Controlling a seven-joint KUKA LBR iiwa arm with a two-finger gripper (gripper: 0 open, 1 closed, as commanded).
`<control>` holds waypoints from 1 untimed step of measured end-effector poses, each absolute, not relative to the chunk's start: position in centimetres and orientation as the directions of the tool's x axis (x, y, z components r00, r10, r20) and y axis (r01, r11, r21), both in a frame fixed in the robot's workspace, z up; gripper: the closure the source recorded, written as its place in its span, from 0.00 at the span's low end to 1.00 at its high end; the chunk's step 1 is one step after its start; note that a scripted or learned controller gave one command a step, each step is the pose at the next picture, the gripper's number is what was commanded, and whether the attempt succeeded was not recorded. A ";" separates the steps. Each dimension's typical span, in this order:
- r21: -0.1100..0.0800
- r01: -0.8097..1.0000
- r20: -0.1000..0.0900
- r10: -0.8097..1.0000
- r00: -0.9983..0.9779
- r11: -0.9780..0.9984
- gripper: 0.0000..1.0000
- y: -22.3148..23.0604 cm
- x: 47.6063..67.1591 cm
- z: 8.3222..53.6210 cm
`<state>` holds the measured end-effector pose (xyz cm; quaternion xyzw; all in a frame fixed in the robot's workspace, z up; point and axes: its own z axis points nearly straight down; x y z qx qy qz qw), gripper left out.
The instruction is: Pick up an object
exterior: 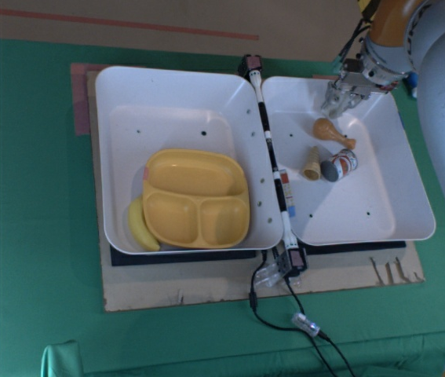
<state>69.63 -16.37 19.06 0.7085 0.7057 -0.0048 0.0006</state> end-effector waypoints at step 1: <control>-0.007 1.000 -0.023 1.000 0.009 -0.009 0.00 -17.2 69.4 18.7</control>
